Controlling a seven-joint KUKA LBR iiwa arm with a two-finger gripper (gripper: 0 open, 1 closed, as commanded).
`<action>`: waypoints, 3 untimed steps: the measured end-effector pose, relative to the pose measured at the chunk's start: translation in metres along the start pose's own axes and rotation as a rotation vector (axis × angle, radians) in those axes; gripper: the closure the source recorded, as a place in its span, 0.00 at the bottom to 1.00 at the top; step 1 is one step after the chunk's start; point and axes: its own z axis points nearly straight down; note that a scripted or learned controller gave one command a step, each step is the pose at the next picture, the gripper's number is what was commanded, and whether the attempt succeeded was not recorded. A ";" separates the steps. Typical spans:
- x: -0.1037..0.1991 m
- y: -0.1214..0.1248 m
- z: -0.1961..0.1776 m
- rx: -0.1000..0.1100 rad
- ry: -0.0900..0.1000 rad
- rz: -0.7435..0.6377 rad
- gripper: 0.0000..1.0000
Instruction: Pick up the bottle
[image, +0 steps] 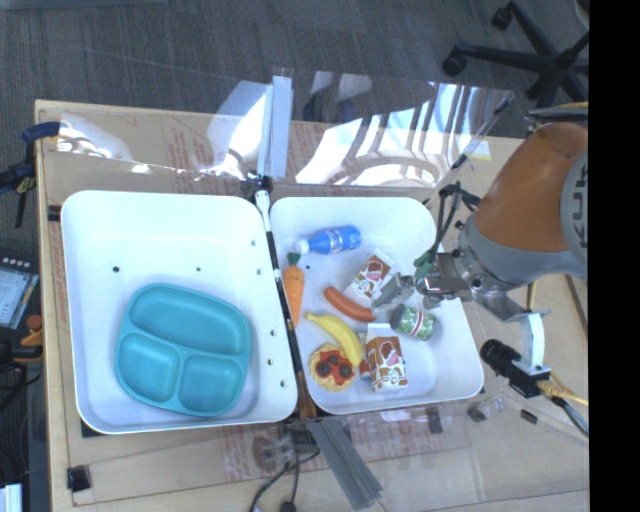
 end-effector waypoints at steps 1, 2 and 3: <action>0.034 0.057 0.133 0.001 -0.001 -0.054 0.00; 0.059 0.092 0.152 -0.017 -0.011 -0.101 0.00; 0.052 -0.005 0.159 -0.003 -0.004 -0.001 0.00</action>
